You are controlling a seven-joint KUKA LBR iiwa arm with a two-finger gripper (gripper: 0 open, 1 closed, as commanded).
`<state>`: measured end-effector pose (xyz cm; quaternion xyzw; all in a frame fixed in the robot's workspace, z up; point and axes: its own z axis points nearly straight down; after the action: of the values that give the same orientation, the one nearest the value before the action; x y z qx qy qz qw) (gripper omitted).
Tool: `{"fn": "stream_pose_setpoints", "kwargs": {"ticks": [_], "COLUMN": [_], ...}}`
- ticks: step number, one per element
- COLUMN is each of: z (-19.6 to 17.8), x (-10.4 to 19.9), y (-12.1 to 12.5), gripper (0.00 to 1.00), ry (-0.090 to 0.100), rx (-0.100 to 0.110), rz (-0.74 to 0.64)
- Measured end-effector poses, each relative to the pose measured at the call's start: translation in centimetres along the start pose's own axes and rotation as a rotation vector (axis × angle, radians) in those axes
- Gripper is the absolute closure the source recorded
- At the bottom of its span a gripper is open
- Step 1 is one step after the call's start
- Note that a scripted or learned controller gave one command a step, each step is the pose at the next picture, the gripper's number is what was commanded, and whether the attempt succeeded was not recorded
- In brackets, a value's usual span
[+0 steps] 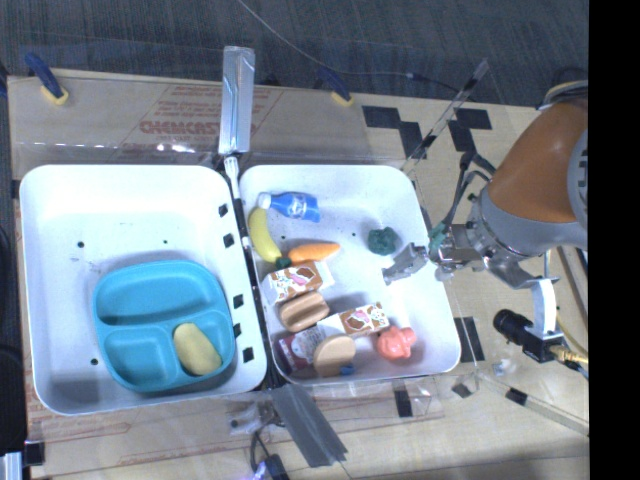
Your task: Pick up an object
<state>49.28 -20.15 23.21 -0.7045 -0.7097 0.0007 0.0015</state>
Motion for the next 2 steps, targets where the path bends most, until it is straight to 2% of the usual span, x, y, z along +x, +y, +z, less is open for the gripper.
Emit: {"fn": "stream_pose_setpoints", "kwargs": {"ticks": [1,2], "z": [7.8,7.5], "x": [1.8,-0.9], "y": [4.7,-0.1], "gripper": [0.0,0.0], "ry": [0.002,0.0], "rx": [0.007,0.001], "rz": [-0.039,0.091]}}
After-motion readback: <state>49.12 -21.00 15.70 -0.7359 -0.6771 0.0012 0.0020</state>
